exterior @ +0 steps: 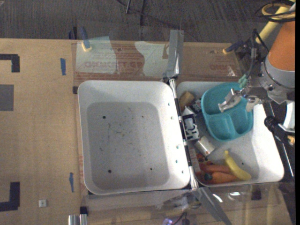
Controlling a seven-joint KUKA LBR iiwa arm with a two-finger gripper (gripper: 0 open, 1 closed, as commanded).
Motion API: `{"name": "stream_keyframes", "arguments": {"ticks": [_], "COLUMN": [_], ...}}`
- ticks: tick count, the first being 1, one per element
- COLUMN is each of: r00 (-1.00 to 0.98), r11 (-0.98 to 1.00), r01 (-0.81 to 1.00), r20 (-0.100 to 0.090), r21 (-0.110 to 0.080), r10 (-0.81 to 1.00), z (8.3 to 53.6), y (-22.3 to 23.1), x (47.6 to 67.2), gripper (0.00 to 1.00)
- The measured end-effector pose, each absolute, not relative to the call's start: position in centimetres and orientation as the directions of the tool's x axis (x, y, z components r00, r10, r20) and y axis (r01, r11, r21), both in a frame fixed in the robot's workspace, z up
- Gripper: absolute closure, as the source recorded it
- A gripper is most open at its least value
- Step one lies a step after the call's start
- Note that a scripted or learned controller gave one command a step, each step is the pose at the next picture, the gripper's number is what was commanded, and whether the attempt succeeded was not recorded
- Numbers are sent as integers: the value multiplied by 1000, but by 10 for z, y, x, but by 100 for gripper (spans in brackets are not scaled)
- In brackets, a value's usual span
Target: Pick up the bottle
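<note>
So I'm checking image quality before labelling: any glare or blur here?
Camera view: glare on the clear panels behind the left bin and at the bench's front edge; gripper over the teal tray looks soft; bottle label reads blurry.

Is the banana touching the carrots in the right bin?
Touching. The camera view shows the banana lying with its lower end right against the carrots, no white bin floor between them.
</note>
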State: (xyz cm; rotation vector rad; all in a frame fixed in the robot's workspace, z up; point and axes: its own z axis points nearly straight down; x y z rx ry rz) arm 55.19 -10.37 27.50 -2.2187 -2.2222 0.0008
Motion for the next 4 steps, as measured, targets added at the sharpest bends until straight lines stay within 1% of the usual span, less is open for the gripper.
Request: {"name": "stream_keyframes", "arguments": {"ticks": [1,2,3,4], "r00": [-20,9,106,276], "r11": [20,-9,-106,-276], "r01": [1000,1000,994,961], "r20": [-2,-4,-2,16], "r21": [3,12,21,-16], "r10": [1000,1000,994,961], "z": [247,128,96,95], "y": [-158,-141,-188,-197], "x": [623,667,661,672], "gripper": [0,0,0,0]}}
